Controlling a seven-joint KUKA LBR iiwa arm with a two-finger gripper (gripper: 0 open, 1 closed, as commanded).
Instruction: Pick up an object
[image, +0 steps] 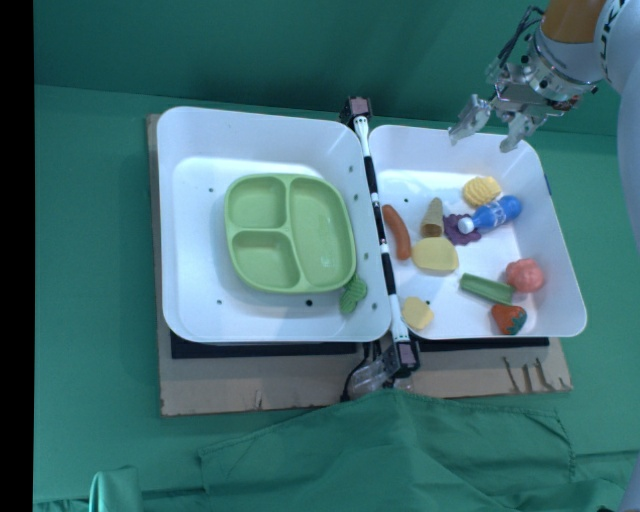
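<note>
My gripper (494, 124) hangs open above the far rim of the right bin (560, 262), with nothing between its fingers. Below it the bin holds several toy foods: a yellow corn piece (481, 190), a blue and white bottle (492, 215), a purple piece (459, 228), an ice cream cone (432, 216), a red sausage (396, 231), a pale yellow piece (435, 256), a green cucumber (487, 289), a pink peach (524, 275), a strawberry (508, 318) and a small yellow piece (417, 313).
The left bin (190, 215) bears a green divided plate (290, 233), with a small green toy (352, 296) by its near right corner. A black-and-white bar (378, 215) runs between the bins. Green cloth (400, 450) lies bunched in front of the bench.
</note>
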